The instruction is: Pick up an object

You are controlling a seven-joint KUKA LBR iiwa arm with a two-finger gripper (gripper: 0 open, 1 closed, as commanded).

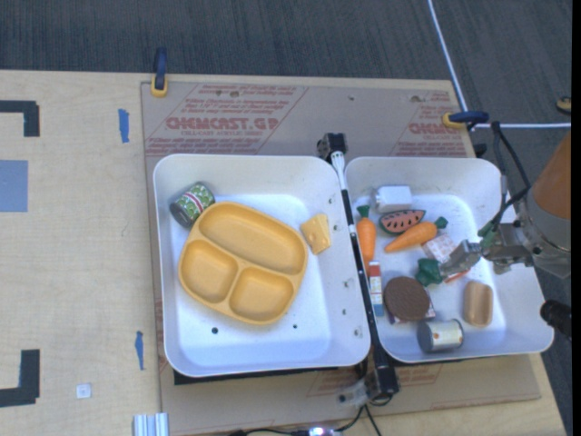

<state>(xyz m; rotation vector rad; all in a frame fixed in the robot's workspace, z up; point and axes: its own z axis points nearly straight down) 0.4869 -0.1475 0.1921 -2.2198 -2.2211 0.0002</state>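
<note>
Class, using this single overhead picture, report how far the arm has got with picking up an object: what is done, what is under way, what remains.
Done: the gripper has reached into the right bin, low among the toy food. Under way: it sits beside the green piece and the bread roll, but no object can be seen between its fingers. Left: closing on one item and lifting it clear.
</note>
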